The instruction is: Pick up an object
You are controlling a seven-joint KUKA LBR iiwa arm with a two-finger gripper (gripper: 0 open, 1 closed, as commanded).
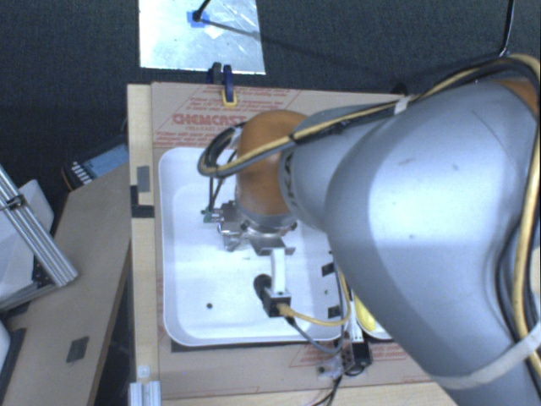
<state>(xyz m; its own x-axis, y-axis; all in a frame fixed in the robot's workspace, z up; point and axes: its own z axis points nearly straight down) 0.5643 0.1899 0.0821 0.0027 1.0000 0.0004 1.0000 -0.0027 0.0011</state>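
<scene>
I am looking down at a slant on a bench [144, 252] carrying a shallow white bin [182, 227], smooth, glossy plastic with rounded corners. My grey arm [423, 227], matte metal with an orange band [262, 163], covers most of the view and hangs its tool [254, 242] low over the bin floor. I cannot tell how the tool is set or whether it has anything. A small dark speck [210, 304] lies on the bin floor near the front (too small to identify). If that is the object, I judge it light and hard to pinch.
</scene>
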